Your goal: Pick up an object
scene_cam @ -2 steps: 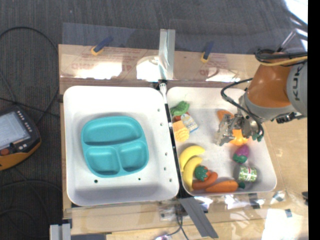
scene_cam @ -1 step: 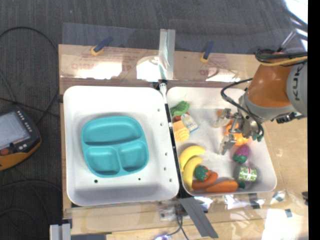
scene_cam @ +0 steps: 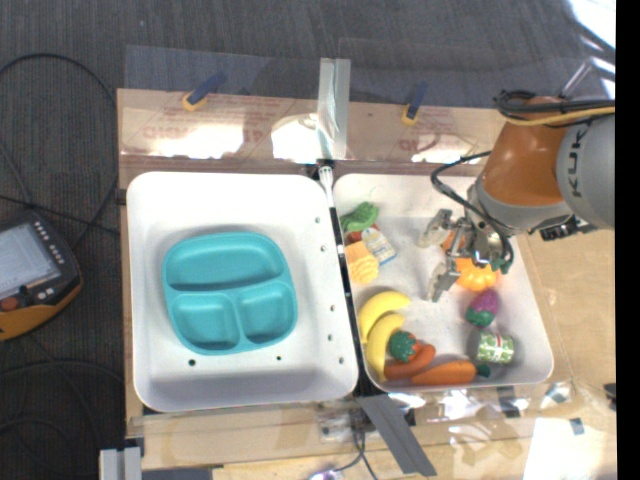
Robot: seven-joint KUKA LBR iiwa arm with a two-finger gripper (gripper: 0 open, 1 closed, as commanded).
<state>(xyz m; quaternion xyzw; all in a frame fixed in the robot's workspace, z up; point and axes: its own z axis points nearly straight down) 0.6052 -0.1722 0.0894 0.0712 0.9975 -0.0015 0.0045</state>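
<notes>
From above, the gripper (scene_cam: 448, 258) hangs over the right bin (scene_cam: 420, 193), fingers spread wide and holding nothing. The orange pumpkin toy (scene_cam: 479, 276) sits just at its 3 o'clock (likely the target), bananas (scene_cam: 380, 318) at 7 o'clock.

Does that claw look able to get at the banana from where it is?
Probably yes. The claw hangs in the same bin, and the banana lies exposed on top, with only its lower end against the strawberry.

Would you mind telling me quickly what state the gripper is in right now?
Gripper: open, fingers spread above the right bin's floor, nothing between them; the orange toy sits just beside it.
</notes>
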